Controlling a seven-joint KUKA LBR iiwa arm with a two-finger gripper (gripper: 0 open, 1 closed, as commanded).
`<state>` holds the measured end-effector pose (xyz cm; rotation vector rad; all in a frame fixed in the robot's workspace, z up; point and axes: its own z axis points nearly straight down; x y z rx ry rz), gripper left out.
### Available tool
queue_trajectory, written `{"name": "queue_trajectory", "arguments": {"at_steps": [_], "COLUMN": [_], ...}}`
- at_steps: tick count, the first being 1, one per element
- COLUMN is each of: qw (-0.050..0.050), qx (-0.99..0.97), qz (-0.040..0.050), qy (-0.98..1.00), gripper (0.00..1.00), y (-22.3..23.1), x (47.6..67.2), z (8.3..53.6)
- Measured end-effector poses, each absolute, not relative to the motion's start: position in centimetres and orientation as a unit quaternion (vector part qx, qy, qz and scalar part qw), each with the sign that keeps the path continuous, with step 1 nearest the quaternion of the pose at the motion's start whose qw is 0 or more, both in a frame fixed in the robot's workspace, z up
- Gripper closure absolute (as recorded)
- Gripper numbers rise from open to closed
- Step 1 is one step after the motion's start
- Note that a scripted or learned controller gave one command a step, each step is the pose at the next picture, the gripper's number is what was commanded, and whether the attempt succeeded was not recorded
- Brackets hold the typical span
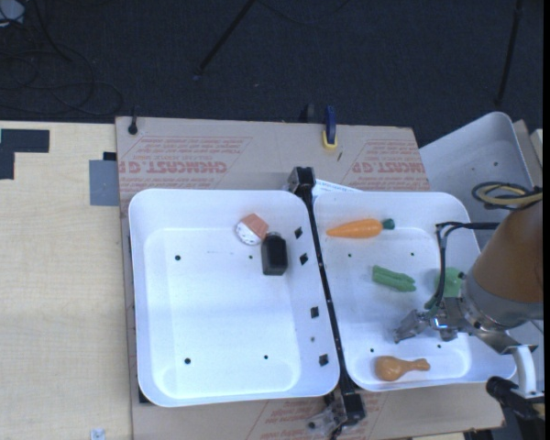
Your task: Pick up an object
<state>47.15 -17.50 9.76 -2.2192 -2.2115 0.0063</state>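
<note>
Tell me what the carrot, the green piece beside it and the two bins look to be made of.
Carrot: likely moulded plastic, a toy; even orange colour, smooth skin, green tip.
Green piece: probably plastic too; flat uniform colour, though too small to be sure.
Left bin and right bin: seemingly thin formed plastic, slightly glossy; rounded corners and a soft sheen along the rims.

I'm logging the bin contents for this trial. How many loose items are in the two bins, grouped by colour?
Orange: 2, the carrot and the drumstick-shaped toy
Green: 2, the long green piece and a small green piece partly behind the arm
Black: 1, the black block
White and orange: 1, the round piece
Total: 6
</note>
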Motion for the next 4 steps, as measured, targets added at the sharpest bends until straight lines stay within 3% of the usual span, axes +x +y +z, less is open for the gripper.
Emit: {"name": "queue_trajectory", "arguments": {"at_steps": [1,2,3,4], "qw": [-0.001,0.001,0.002,-0.002], "qx": [-0.707,-0.706,-0.707,-0.707], "qz": [-0.0001,0.0,0.0002,-0.0012], "qy": [-0.707,-0.708,-0.707,-0.707], "gripper": [0.0,0.0,1.0,1.0], "y": [-20.3,-17.3,-17.5,-16.9], "x": [52.7,56.4,56.3,54.2], "z": [10.9,8.6,9.8,23.1]}}
